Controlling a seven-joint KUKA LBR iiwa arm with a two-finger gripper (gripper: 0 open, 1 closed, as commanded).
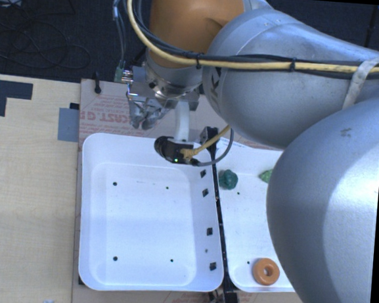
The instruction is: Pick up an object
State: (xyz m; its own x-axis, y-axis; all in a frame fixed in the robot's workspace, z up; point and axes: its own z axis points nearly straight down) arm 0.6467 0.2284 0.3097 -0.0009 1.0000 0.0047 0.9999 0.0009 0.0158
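Gripper (141, 119) sits at the far edge of the left bin (89, 205) (left as the camera sees it), roughly over the strip of cardboard sheet (107, 117) that shows beyond the rim. Height above the bench (20, 199) isn't readable from this slant. Spread or closed: can't tell, the tip is a grey blur under the wrist.

Arm (300, 91) comes in from the right and covers the far-right corner and most of the right edge of the right bin (241, 238).

Pickable items are all in the right bin, well apart from the gripper:
- green ball (228, 179) - far-left corner, just beside the wall shared with the left bin
- green scrap (265, 176) - near the far edge, further right, partly cut off by the arm; probably a second small object, shape unclear
- orange ring (266, 272) - lying flat near the near edge, close to the near-left corner, next to the arm's outline

Left bin floor shows a few small dark dots (114, 184) spaced in a rough rectangle. Black clips (206, 192) run along the seam between the two bins. The bench left of the cardboard is pale wood with dark patches (10, 95) near its far edge.
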